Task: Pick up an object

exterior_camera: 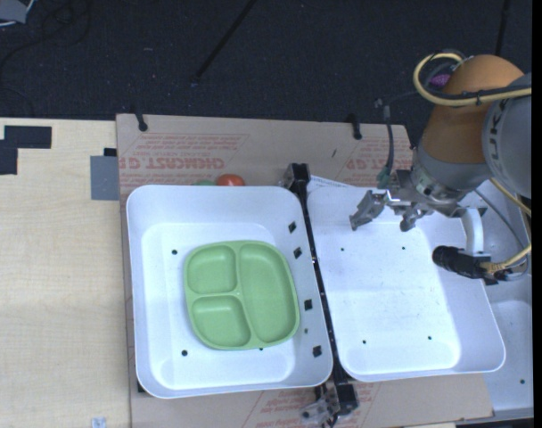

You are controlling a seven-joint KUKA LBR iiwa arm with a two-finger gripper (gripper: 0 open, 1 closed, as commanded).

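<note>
Nearest the camera: green divided plate lies flat in the left bin, three compartments, roughly centred on the floor. It's the obvious thing to pick — nothing on it, nothing touching it.

Right bin: bare floor under the arm.

Further back: pincer hangs over the far part of the right bin, fingers spread apart, nothing between them. Well apart from the plate, with the bin divider between.

My read: approach step, no grasp begun. Next move calls for a traverse left across the divider, then a descent onto a plate rim or a compartment wall — a flat plate gives the fingers little else to bite.

Farthest: a small red-orange object and a bit of something green beside it sit just behind the left bin's back wall, on the tabletop board; can't tell what they are.
</note>
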